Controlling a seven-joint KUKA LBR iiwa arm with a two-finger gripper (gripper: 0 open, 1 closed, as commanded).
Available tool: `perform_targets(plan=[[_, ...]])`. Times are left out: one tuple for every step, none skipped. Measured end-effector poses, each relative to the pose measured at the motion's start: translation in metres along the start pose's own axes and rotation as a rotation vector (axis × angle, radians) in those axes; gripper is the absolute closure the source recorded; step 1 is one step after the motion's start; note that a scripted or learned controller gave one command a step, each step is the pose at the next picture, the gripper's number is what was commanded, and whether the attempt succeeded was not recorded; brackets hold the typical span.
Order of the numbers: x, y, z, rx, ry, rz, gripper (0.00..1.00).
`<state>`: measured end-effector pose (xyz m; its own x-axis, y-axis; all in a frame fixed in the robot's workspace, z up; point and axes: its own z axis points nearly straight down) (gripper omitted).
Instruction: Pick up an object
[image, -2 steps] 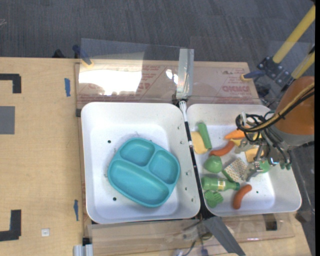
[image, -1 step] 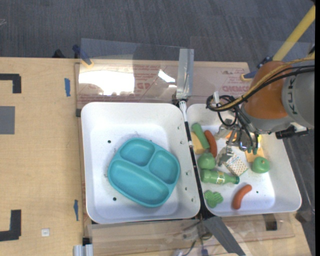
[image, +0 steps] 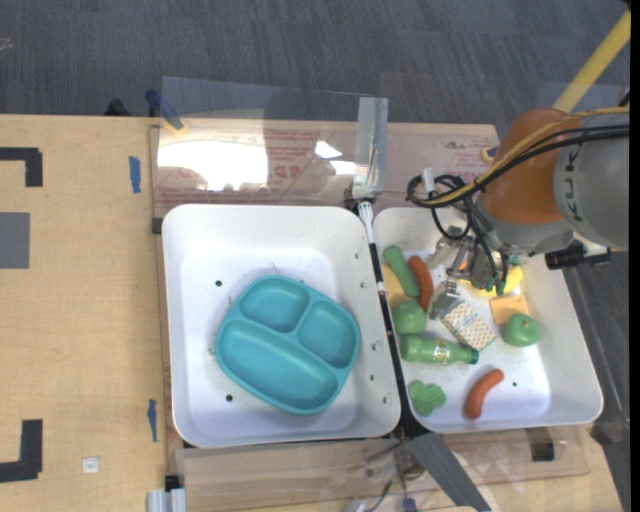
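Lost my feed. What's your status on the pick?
End effector low in right bin, nothing seen held. Green bottle, sausage nearby. Toys crowded close.

We're seeing the arm (image: 590, 195) getting cut off by the right edge. Its gripper (image: 470, 275) is hiding part of a yellow block (image: 510, 290); finger state's unclear. Small patterned item (image: 468, 322) is too blurry to ID.

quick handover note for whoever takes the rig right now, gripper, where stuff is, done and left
Gripper: low in the right bin, among the toys; nothing visibly held.
Right bin: green bottle, orange sausage, green apple, checkered piece, other toy food.
Left bin: teal divided plate.
Done: the reach in.
Left: grasp and lift one object.
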<state>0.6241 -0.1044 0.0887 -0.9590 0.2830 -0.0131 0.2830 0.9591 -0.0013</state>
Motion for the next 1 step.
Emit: perform_targets(plan=[[-0.0039, 0.0061, -0.0005, 0.005, -0.004, 0.008, 0.00]])
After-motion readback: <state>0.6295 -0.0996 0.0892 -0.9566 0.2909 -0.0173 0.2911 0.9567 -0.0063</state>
